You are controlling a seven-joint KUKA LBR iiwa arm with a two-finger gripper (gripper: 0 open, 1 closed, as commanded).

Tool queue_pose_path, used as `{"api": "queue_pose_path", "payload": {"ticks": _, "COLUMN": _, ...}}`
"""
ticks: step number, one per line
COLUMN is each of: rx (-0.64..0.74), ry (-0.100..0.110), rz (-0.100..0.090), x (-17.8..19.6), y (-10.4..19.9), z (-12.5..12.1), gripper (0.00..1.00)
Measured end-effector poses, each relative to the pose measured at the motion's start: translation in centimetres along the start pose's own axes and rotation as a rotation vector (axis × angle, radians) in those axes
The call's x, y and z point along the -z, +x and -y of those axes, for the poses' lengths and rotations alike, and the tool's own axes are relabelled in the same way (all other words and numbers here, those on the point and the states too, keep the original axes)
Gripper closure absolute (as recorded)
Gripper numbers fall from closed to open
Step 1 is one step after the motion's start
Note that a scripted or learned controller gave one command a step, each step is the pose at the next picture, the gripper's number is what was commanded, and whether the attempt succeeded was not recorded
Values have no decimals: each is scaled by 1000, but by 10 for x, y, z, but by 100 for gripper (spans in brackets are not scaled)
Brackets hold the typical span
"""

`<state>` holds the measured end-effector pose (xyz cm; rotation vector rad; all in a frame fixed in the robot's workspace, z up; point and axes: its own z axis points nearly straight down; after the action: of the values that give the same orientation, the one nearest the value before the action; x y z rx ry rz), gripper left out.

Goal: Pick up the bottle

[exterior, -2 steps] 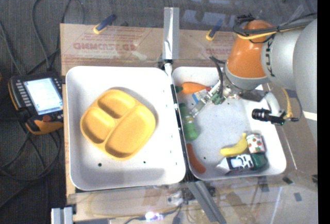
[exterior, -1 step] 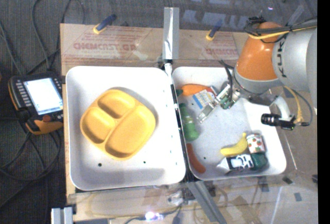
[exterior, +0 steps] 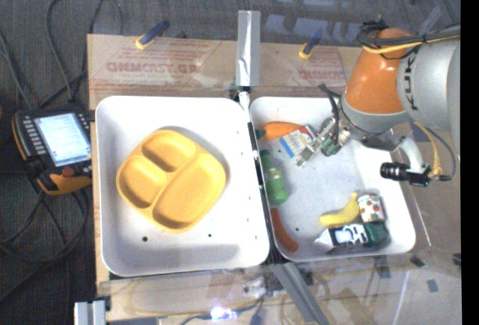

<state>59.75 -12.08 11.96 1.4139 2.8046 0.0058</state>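
Since the green bottle (exterior: 274,181) lies on its side against the left wall of the right bin (exterior: 397,241), we judge it a light, stiff plastic thing with a smooth, rather slippery skin that may roll or skid if nudged. Its cap end points toward the far side, and just beside that end sits an orange carrot-like toy (exterior: 283,129); a reddish sausage-shaped piece (exterior: 283,234) lies near its other end. We would take hold across the round body at its middle, pinching from left and right, though the bin wall leaves little room on the left. Our gripper (exterior: 323,142) hangs over the far part of this bin, well to the right of the bottle, close to a small printed packet (exterior: 297,144). We cannot tell how its tips are set.
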Motion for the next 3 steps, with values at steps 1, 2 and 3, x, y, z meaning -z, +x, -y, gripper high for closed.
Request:
{"api": "queue_pose_path", "payload": {"ticks": 1, "rx": 0, "ry": 0, "rz": 0, "x": 0, "y": 0, "z": 0, "gripper": 0}}
{"api": "queue_pose_path", "payload": {"ticks": 2, "rx": -289, "ry": -4, "rz": 18, "x": -28, "y": 23, "z": 22, "gripper": 0}}
{"api": "queue_pose_path", "payload": {"ticks": 3, "rx": -10, "ry": 7, "rz": 18, "x": -29, "y": 3, "z": -8, "gripper": 0}}
